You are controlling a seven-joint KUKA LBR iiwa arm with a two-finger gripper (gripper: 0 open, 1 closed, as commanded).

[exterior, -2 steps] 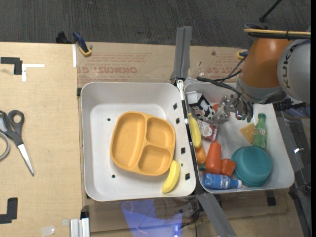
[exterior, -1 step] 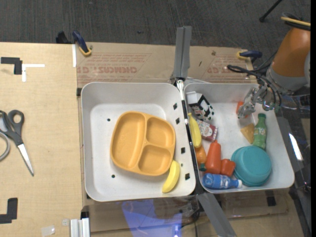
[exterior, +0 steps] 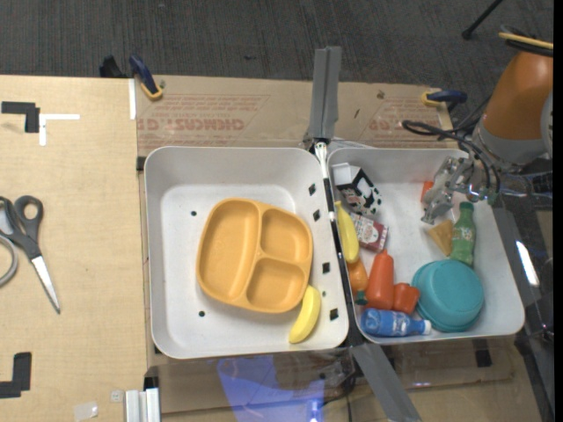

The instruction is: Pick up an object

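Note:
My gripper (exterior: pixel 437 202) hangs over the back right part of the right bin (exterior: pixel 400 172), fingers pointing down-left, with nothing seen between them. Just below it lie a tan wedge (exterior: pixel 442 235) and a green bottle (exterior: pixel 464 233). A small red piece (exterior: pixel 427 187) lies to its left. Further forward sit a teal bowl (exterior: pixel 449 294), a blue bottle (exterior: pixel 392 323), an orange-red carrot-like toy (exterior: pixel 381 277), a red packet (exterior: pixel 370 233), a black-and-white carton (exterior: pixel 358 185) and a yellow banana (exterior: pixel 347 234) along the divider.
The left bin (exterior: pixel 167 253) holds an orange divided plate (exterior: pixel 253 255) and a second banana (exterior: pixel 305 316) at its front right. Scissors (exterior: pixel 31 244) lie on the bench at far left. A grey post (exterior: pixel 325 90) stands behind the bins' divider.

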